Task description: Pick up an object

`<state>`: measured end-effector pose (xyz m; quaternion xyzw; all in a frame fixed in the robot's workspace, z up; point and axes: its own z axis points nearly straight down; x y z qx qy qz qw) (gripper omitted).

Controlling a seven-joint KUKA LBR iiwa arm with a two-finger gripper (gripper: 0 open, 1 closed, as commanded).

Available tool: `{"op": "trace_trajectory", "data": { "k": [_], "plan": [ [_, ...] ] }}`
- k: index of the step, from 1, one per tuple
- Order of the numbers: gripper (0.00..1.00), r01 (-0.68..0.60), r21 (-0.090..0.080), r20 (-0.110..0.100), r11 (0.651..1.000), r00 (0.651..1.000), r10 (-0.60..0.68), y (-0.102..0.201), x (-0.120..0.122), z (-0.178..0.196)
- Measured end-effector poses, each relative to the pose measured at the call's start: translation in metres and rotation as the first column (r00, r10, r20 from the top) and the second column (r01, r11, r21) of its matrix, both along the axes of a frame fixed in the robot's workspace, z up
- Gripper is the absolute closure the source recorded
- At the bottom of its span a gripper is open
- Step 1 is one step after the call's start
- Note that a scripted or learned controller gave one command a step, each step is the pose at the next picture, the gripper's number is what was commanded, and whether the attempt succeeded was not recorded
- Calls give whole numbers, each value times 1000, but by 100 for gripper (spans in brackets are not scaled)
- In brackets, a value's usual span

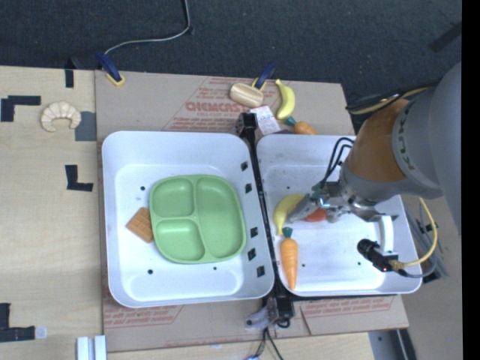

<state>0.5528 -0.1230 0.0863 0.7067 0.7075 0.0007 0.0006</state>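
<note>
Camera view, jaws [309, 210] low in right bin [330, 280], touching yellow banana [283, 210] and red object [316, 216], grip state unclear

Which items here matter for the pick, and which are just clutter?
In play:
end effector
yellow banana
red item
carrot

Lying about:
green divided plate
cracker
croissant
bread roll
second banana

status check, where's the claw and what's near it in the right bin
Claw low in right white bin, over a small red piece. Yellow toy banana beside it. Orange toy carrot lies apart, nearer.
</note>
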Motion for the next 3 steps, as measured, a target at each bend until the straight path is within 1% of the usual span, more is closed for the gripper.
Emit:
{"op": "trace_trajectory", "data": {
  "k": [1,2,3],
  "plan": [
    [0,3,-10,5,1000,1000,-3,19,53,1],
    [0,0,-3,3,1000,1000,0,13,17,0],
    [100,0,-4,4,1000,1000,0,12,17,10]
  ]
}}
